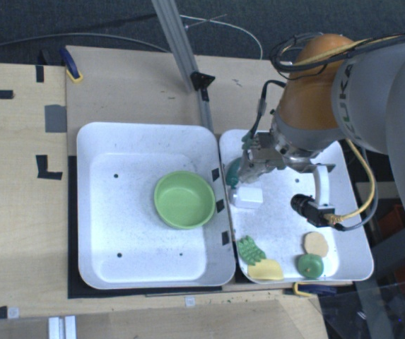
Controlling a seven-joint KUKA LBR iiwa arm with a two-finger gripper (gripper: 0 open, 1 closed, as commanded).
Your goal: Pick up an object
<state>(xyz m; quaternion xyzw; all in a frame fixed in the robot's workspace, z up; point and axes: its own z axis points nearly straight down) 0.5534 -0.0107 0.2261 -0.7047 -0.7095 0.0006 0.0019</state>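
Small teal object, rounded and dark green-blue, lying in the right-hand shallow white bin hard against that bin's left wall, just up and left of the small white rectangular block. Touching that block or merely close beside it: cannot be told.

Pincer hanging low, directly above the white block and just right of the teal object, under the orange band of the grey arm. Whether spread wide, narrowed, or closed on anything: cannot be told, the tip being blurred against the dark metal parts.

Below the white block, near the bin's front edge: a green ridged plastic piece, and touching it lower down a pale yellow wedge. Down and right of the white block: a tan round disc with a dark green round piece just under it. Right of the white block, a black cable fitting hanging off the arm.

Left of the white block, across the two bins' shared rims: a light green round plastic bowl, upright, sitting in the left-hand shallow white bin. Far up and left of the white block, on the pale wooden tabletop, a blue and yellow clamp. Straight up from the white block, a grey slanted metal pole.
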